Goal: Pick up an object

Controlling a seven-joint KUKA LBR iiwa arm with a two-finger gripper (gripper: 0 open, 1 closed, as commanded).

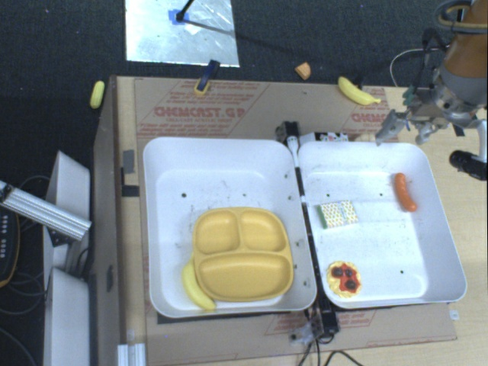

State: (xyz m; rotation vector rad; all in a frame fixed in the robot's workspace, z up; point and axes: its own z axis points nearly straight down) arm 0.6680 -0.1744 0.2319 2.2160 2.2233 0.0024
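Above the far right corner of the right bin, the gripper hangs with its two fingers spread apart and nothing between them; one fingertip points down-left just over the bin's far rim, the other sits to its right. Arm rises behind it toward the upper right, orange band above the wrist, cables looping alongside. Nearest object inside the right bin: an orange toy sausage, lying lengthwise near the right wall, apart from the gripper. Left of it, near the dividing wall, a small patterned green-and-white block lies flat. Nearer still, at the near left part of that bin, a small round toy pizza with red toppings. Left bin holds a yellow divided plate, three compartments, with a yellow banana tucked against its near left edge, touching it. On the bench beyond the bins: a second banana just left of the gripper, a small orange piece, and a yellow object off the far left corner.
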